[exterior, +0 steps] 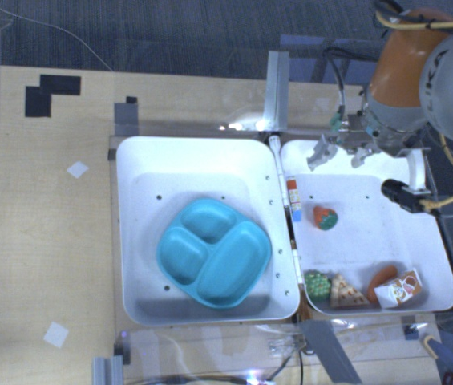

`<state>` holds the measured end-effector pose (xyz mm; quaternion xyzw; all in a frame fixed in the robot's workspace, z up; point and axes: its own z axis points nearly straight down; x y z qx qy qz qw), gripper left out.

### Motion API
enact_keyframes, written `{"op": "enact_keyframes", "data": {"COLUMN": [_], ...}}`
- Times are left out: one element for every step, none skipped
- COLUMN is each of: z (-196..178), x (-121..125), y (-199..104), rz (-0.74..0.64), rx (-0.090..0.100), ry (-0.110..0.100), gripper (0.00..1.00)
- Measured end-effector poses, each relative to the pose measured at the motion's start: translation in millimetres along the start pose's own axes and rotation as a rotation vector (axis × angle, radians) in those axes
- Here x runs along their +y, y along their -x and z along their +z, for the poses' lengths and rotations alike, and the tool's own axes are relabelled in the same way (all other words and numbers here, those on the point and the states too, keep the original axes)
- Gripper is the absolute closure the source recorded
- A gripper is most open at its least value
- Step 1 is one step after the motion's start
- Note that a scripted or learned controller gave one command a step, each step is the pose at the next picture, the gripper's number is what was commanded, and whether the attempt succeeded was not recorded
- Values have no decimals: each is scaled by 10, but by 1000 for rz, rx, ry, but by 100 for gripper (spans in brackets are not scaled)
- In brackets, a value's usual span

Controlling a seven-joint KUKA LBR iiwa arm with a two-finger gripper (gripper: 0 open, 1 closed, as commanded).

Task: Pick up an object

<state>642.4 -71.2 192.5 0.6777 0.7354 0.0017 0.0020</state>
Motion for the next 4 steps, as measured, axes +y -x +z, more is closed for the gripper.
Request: {"op": "enact_keyframes", "data": {"z": [1005,1031,921,-385], "x": [-364,-789,-767,-401], "y": [149,141,151,-378], "rz": [336,177,177,129], "rx": [0,-1,-2,0], "ry": [-4,8,13,-2], "gripper": [0,0,100,100]}}
